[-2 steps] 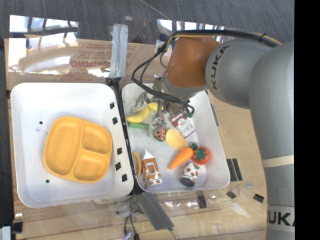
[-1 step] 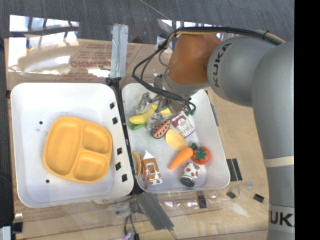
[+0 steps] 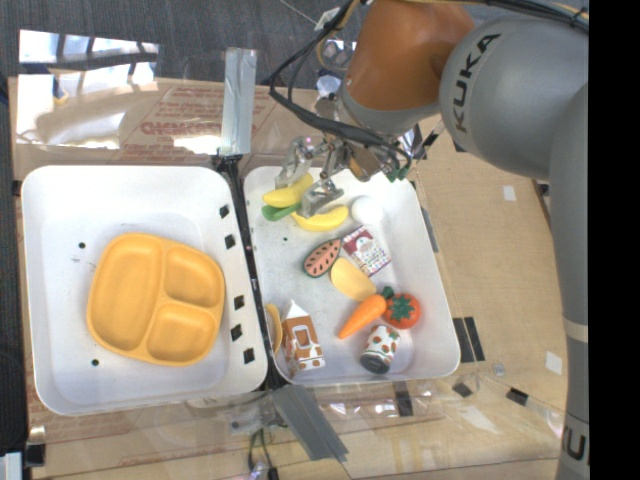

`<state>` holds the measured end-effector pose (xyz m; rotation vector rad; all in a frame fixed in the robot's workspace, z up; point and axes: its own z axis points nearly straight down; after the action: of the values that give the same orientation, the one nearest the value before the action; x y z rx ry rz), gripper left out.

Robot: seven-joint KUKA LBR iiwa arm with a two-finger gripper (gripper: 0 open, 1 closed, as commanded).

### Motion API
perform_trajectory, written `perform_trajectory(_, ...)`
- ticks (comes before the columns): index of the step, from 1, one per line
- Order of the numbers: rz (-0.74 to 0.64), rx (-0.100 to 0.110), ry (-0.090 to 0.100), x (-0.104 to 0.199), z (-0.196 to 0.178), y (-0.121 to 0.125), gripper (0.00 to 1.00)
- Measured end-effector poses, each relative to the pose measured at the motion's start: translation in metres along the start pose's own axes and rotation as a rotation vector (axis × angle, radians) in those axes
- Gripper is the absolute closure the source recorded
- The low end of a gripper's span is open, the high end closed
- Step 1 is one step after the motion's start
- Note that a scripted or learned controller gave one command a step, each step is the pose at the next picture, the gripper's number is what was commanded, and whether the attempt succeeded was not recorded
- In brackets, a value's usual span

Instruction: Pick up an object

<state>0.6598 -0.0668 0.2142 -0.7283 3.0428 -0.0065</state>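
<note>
Gripper (image 3: 311,180) low over the upper left corner of the right bin (image 3: 432,268), metal fingers (image 3: 322,190) pointing down into a cluster of yellow toy pieces. Whether the fingers are apart or closed cannot be told; they blend with the pieces beneath. No object clearly seen between them.

Directly at the fingers: a yellow banana-like piece (image 3: 281,197) with a green tip to the left, a second yellow curved piece (image 3: 322,219) just below. White egg-shaped item (image 3: 362,209) just right of these.

Further down the bin, centre frame: brown seeded slice (image 3: 322,257), small red-and-white packet (image 3: 367,250), pale yellow wedge (image 3: 351,279), all close together. Lower: orange carrot (image 3: 361,316) touching a red tomato (image 3: 403,310); a printed can (image 3: 381,349) on its side; a small carton (image 3: 300,342) at the bin's lower left.

Left bin (image 3: 50,218) holds a yellow compartment tray (image 3: 155,297).

Arm's orange band (image 3: 400,43) and grey link (image 3: 520,78) fill the upper right, cables looping over the bin's top edge.
</note>
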Motion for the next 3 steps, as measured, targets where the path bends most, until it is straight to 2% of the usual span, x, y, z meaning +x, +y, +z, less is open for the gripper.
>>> perform_trajectory(1,-0.073,-0.001,0.003,0.026,-0.071,-0.006,1.00)
perform_trajectory(2,-0.071,-0.017,0.022,0.027,0.059,-0.038,1.00)
perform_trajectory(3,-0.119,-0.004,0.005,0.009,-0.003,-0.014,1.00)
